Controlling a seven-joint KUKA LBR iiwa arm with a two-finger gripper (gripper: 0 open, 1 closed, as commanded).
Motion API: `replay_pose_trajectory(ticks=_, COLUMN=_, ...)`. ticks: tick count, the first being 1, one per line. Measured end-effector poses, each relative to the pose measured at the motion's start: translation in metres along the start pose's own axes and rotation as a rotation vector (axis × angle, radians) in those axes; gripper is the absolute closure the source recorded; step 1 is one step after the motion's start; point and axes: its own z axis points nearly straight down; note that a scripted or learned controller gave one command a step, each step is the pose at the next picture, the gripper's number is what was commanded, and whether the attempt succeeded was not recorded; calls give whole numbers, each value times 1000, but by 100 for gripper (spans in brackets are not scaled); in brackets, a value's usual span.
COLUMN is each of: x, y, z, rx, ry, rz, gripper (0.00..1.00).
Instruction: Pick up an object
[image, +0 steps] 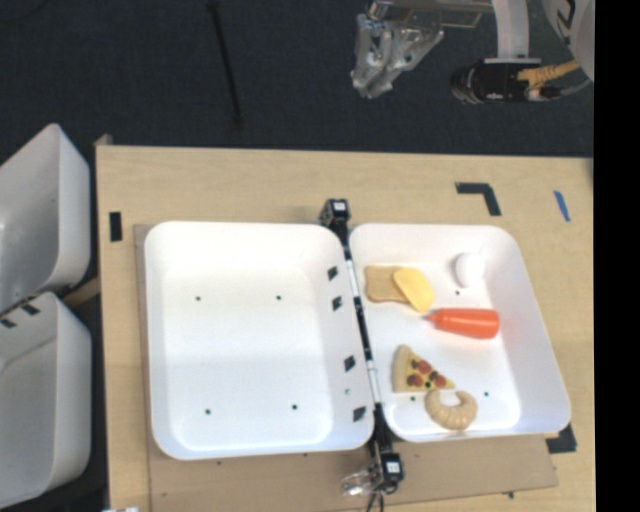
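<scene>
I have the claw (383, 62) parked high at the top of the view, over the dark floor beyond the far edge of the worktop (250, 185), well apart from both bins. Nothing hangs between its parts; whether it stands wide or narrow I cannot tell, as the metalwork blurs together at this slant.

Step in hand, by my reading: the approach has not begun. No object is selected and none is lifted.

The right bin (520, 290) holds every candidate. A tan bread slice (380, 284) lies near the divider with a yellow chip-shaped piece (414, 289) overlapping its right edge. A white ball (468, 266) sits toward the far right corner. An orange carrot (465, 322) lies on its side mid-bin, just beside the yellow piece. Nearer me, a pizza slice (418, 371) lies by the divider, and a curled pastry (croissant or pretzel, I cannot say which) (450, 408) touches or nearly touches its lower corner.

The left bin (240, 340) shows bare white floor with small dark marks.

The next move, as I judge it, calls for swinging the claw over the right bin and descending on an isolated item. The carrot looks the best prospect: it stands proud of the floor, with room either side.
</scene>
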Motion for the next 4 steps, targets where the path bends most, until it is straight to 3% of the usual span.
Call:
replay_pose_trajectory(ticks=1, x=96, y=-51, z=-1, rx=2, ry=3, rz=-6, gripper=100)
replay_pose_trajectory(ticks=2, x=123, y=-55, z=0, rx=0, ry=0, rz=2, gripper=100)
replay_pose_trajectory(ticks=3, x=52, y=-104, z=44, rx=7, ry=-3, rz=12, gripper=100)
replay_pose_trajectory(ticks=4, x=126, y=-121, z=1, rx=-2, ry=3, rz=-2, gripper=100)
